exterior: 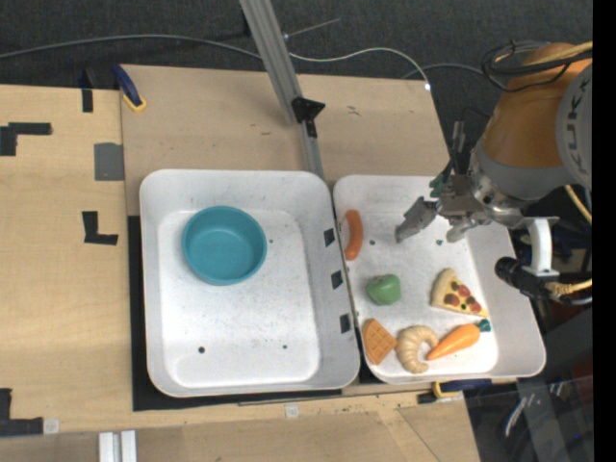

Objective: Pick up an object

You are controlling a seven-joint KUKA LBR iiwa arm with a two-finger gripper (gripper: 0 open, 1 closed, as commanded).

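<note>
White plastic, two shallow bins on the desk (231,114). Landmark: green toy (384,289), roughly mid right bin (515,349). Up-left of it, against the divider, a sausage (353,234). Right of it, a pizza slice (456,295). Below it, a waffle (378,340), a croissant (415,346) and a carrot (454,340), packed close, croissant and carrot seemingly touching. Far left of it, in the left bin (164,354), a teal bowl (224,244).

Claw (438,221) sits up-right of the green toy, fingers spread apart, nothing between them. No object picked yet.

Risks, as judged: bare floor lies under the claw, so a straight descent closes on nothing. Going for the lower cluster could pinch two items or knock one aside. The rounded green toy may squirt out of the fingers.
</note>
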